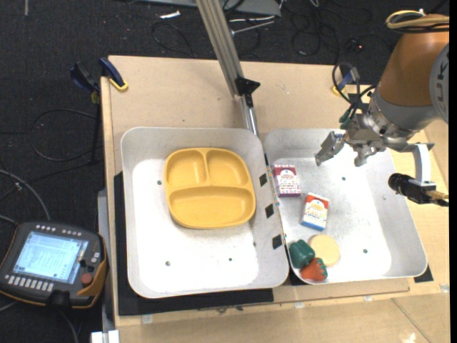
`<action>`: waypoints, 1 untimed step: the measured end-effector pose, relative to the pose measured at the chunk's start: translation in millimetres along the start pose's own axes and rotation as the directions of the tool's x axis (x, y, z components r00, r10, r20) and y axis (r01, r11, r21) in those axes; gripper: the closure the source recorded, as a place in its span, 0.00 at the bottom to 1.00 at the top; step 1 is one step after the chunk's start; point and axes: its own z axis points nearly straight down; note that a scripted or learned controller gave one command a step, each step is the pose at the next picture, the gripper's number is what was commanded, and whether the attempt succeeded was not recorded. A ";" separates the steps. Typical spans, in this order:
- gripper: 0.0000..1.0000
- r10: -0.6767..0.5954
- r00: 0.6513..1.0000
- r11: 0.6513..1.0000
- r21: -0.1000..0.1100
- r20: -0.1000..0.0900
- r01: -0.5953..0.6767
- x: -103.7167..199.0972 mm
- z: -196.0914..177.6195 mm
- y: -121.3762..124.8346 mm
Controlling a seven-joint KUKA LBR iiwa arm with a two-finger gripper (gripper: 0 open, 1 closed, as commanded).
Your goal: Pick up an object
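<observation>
The grey arm with the orange band enters from the upper right of the frame. Its jaws [344,148] hang spread apart and hold nothing, above the upper part of the right white bin [400,259]. Right bin contents: small red-and-white carton [286,179] at upper left; orange-and-white box with a blue edge [315,211] at centre; pale round disc [324,248], green pepper-like piece [300,251] and red piece [314,269] at lower left. The yellow divided plastic tray [210,188] lies in the left white bin [143,270].
</observation>
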 end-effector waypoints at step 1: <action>0.00 0.001 1.000 1.000 0.000 0.000 -0.001 0.0 -0.1 0.0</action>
